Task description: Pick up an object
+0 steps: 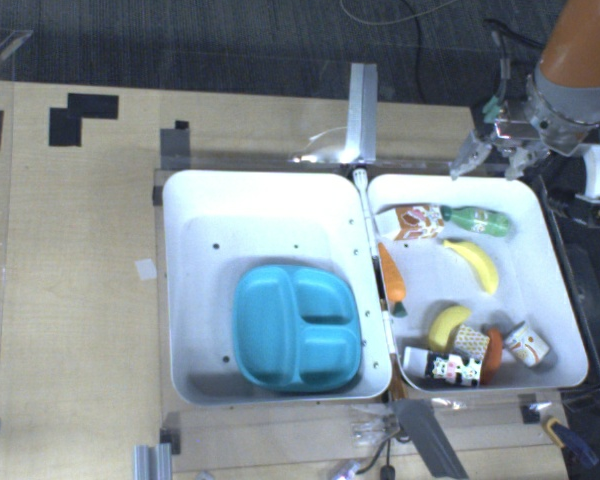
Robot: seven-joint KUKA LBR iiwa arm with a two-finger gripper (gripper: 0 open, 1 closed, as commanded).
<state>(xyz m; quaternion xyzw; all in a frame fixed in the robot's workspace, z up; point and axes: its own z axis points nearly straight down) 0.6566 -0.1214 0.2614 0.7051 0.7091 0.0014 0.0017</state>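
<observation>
My gripper (492, 160) hangs above the far rim of the right bin (540, 200), its two fingers spread open with nothing between them. In the right bin lie a green bottle (477, 221) beside an orange-and-white packet (417, 222), a banana (478, 264), a carrot (391, 275) along the left wall, a yellow lemon-like fruit (448, 325), a patterned box (443, 368), a red item (493, 353) and a small cup (526, 345). All of these lie nearer the camera than the gripper.
The left bin (195, 218) holds a blue divided plate (298, 326). A grey metal post (363, 113) stands behind the seam between the bins. Cables (410, 8) lie on the dark floor behind the bench.
</observation>
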